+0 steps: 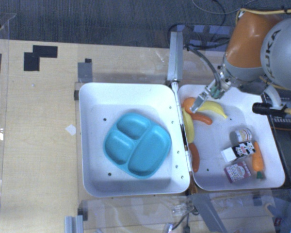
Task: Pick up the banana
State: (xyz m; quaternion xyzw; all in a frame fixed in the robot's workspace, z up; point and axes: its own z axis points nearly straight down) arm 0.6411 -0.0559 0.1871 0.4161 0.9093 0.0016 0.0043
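Observation:
The banana (217, 109) is yellow and curved, lying in the upper part of the right bin (269, 176). My gripper (202, 102) hangs low over the bin, slanting down from the upper right, its tip at the banana's left end. I cannot tell if the banana sits between the gripper's tips or merely beside them. The grey arm with its orange band (247, 38) reaches in from the top right.
An orange fruit (187, 103), a red sausage (202, 119) and a long yellow piece (187, 126) crowd the bin's left wall near the gripper. A hot dog (194, 157), can (242, 135), pink carton (237, 171) and carrot (257, 162) lie lower. The left bin (94, 178) holds a blue divided plate (137, 144).

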